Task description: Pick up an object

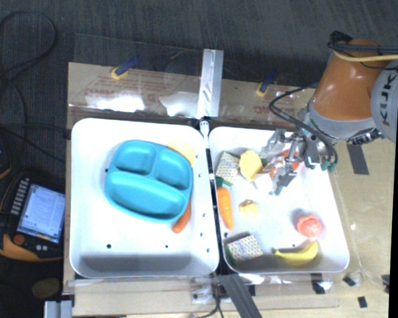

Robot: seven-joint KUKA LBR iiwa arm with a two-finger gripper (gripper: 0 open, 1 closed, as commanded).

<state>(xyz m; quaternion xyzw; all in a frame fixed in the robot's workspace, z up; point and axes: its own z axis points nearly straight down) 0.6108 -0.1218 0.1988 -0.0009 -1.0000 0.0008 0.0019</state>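
The arm (352, 83), grey with its orange band showing at the upper right, reaches in over the right bin (339, 222) and carries the hand (286, 167) low above that bin's upper middle. The hand's metal fingers point down and to the left, and whether they stand apart or together cannot be told from this angle; nothing can be made out between them. Just to the left of the hand lies a yellow block (250, 164), close beside it though contact cannot be judged, and a checkered sponge (226, 167) sits against the bin's left wall next to that block. Below them an orange carrot (225, 207) lies along the left wall, with a small tan and brown piece (248, 207) near it toward the bin's middle. A red tomato (309, 225) rests toward the right side, well apart from the hand, and a yellow banana (299, 253) lies near the lower edge beside a second checkered sponge (243, 246) in the lower left corner. The left bin (81, 242) holds a blue divided tray (149, 179), with another orange carrot (182, 220) tucked at its lower right edge and a yellow item (183, 151) peeking out at its upper right. Both bins sit side by side on the worktop (375, 217).
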